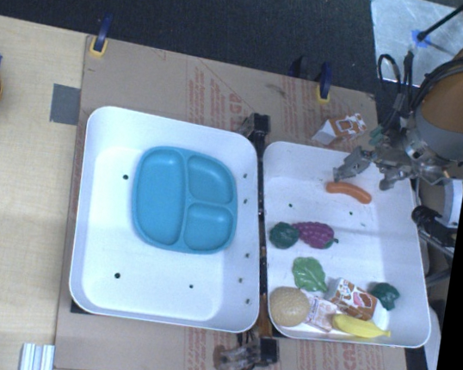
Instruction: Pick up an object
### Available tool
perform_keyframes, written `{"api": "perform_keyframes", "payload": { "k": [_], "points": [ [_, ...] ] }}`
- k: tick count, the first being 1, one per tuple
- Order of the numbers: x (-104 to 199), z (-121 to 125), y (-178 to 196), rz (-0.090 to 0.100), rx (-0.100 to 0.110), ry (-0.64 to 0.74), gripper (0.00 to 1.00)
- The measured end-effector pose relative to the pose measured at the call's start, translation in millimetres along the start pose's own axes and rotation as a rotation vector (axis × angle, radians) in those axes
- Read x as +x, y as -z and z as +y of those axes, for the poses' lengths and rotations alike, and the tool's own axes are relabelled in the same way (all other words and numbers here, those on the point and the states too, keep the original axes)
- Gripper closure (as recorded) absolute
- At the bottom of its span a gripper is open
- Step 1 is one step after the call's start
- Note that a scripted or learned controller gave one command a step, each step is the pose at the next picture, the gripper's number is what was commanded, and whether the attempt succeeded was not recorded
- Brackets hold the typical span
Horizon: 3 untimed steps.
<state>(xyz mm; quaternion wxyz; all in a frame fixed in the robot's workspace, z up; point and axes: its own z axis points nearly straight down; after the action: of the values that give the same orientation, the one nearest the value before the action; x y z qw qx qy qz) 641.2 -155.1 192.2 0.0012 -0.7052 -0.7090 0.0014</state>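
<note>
My gripper (pixel 371 171) hangs over the far part of the right bin (pixel 408 251), fingers spread apart with nothing between them. Just below it lies an orange sausage (pixel 349 191) on the bin floor. Further toward the front sit a dark green vegetable (pixel 284 235) touching a purple grape bunch (pixel 314 233), a green leafy piece (pixel 310 274), a round tan bun (pixel 289 306), a small printed packet (pixel 353 298), a yellow banana (pixel 360 328) and a dark green lump (pixel 385 293).
The left bin (pixel 98 228) holds a blue divided plate (pixel 185 199). A wrapper (pixel 343 129) lies on the cardboard behind the right bin. Clamps (pixel 324 79) hold the cardboard at the far edge. The arm's orange band (pixel 452 97) rises at the right.
</note>
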Motion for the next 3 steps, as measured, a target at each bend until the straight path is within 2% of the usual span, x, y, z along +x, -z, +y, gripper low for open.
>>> {"api": "perform_keyframes", "payload": {
  "k": [1,2,3],
  "points": [
    [-16.4,14.3,-101.9,0.000,0.003,0.000,0.00],
    [-39.1,15.0,-99.9,0.001,0.001,-0.002,0.00],
    [-39.3,14.9,-89.3,0.001,0.003,0.001,1.00]
  ]
}}
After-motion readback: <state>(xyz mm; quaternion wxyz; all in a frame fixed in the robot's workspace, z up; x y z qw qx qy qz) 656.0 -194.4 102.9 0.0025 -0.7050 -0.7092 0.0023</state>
